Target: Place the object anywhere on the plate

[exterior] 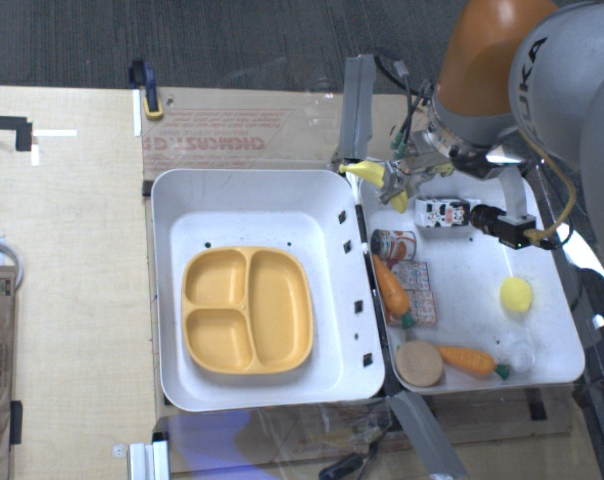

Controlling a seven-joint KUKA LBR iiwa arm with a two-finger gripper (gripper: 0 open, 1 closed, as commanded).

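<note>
Two shallow white bins sit side by side on your desk (72,298), seen from the one camera above. The left bin (172,268) holds a yellow three-compartment plate (248,310), lying flat with nothing on it. The right bin (557,308) holds the loose things: a carrot (390,288) leaning along the wall nearest the plate, its tip over a small patterned packet (419,293); a can (392,244) just above it; a second carrot (469,361) lying near the front rim beside a round tan disc (419,364); a yellow ball (516,295) well apart toward the right; and a small white box (443,213) with dark print too small for you to read.

The grey arm (572,78) shows part of the word KUKA in black letters beside its orange band. The tool (407,183) hangs over the rear left corner of the right bin, and you cannot tell how it stands. Behind the left bin, cardboard (232,133) carries faint red mirrored lettering, unreadable.
</note>
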